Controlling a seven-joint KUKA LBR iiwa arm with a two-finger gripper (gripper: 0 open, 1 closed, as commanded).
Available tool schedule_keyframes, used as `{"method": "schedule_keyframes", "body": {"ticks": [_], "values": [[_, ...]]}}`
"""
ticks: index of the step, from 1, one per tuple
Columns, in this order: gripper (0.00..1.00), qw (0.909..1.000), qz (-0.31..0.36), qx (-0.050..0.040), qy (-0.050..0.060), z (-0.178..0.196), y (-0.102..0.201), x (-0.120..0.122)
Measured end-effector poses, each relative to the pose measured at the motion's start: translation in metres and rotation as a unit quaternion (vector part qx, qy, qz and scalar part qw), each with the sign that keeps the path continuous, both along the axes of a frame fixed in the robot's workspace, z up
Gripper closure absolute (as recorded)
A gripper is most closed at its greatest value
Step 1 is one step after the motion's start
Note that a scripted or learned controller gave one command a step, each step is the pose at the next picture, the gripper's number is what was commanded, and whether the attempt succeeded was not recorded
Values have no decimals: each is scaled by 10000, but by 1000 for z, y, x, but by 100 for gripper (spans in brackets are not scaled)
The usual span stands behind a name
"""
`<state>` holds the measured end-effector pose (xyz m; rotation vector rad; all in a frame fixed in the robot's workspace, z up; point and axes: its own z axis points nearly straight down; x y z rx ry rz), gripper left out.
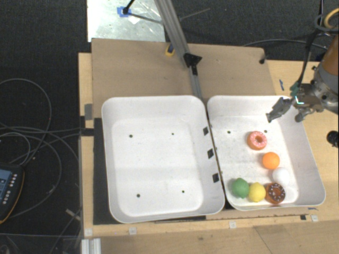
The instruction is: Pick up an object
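My gripper [288, 111] hangs over the right bin's [233, 115] far right corner, fingers spread apart and holding nothing. Nearest below it I see the pink donut [257, 140], then the orange ball [270, 160], with the green ball [240, 187], yellow ball [257, 192] and chocolate donut [275, 193] along the near wall.

Bright, even overhead light fills the scene. The two shallow white plastic bins [159, 157] are nearly overexposed, their floors washed pale with little texture left. Shadows are soft and short: a faint grey band lies inside the left bin's upper and left walls, and a dark strip runs under the bins' near edges. A shiny pale floor panel [114, 12] at the top glares strongly. The dark carpet [37, 62] stays dim. Focus is moderate throughout; fine detail looks slightly soft and grainy
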<state>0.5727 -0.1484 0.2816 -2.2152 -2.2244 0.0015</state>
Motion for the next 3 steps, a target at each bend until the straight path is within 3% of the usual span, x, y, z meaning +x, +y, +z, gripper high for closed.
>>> {"method": "schedule_keyframes", "body": {"ticks": [1,3], "values": [[0,10000,-2,-5,-21,2,0,1],[0,10000,-18,0,9,-108,4,-7]]}}
